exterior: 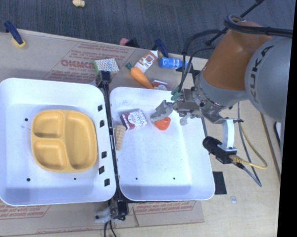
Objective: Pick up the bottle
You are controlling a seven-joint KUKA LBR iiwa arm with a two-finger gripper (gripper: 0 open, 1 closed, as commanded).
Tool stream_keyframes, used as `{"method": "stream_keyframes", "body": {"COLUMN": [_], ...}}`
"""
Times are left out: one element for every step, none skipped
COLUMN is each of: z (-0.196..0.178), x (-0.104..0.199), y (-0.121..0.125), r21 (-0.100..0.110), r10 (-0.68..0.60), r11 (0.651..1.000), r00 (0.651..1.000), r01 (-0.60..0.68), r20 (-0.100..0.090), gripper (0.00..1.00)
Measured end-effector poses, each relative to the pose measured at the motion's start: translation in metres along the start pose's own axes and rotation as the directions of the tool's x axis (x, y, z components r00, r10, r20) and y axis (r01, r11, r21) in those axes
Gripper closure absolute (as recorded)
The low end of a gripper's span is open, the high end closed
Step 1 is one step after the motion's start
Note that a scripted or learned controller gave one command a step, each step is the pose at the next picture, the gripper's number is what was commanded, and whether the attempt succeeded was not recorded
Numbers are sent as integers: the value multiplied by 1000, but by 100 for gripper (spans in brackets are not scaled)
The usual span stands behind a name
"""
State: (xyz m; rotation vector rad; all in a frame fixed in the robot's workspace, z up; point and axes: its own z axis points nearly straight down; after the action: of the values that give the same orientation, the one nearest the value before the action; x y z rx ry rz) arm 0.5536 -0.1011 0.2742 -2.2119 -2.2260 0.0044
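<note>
- Bottle (pixel 146 62) lies on the counter (pixel 234 199) behind the right bin (pixel 154 172), beside a carrot-like thing (pixel 141 77).
- Probably light, stiff and smooth; its middle seems the best place to grip.
- White body, orange part.
- Tool (pixel 172 111) hovers over the bin near a red thing (pixel 162 123), fingers spread, nothing between.

Bench (pixel 243 210) bears two white bins (pixel 10 181); bottle (pixel 147 61).
</note>
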Motion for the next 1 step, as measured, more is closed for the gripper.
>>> {"method": "stream_keyframes", "body": {"z": [-10], "x": [0], "y": [0], "r21": [2], "r10": [-5], "r11": [1000], "r00": [1000], "r01": [5], "r20": [0], "gripper": [100]}}
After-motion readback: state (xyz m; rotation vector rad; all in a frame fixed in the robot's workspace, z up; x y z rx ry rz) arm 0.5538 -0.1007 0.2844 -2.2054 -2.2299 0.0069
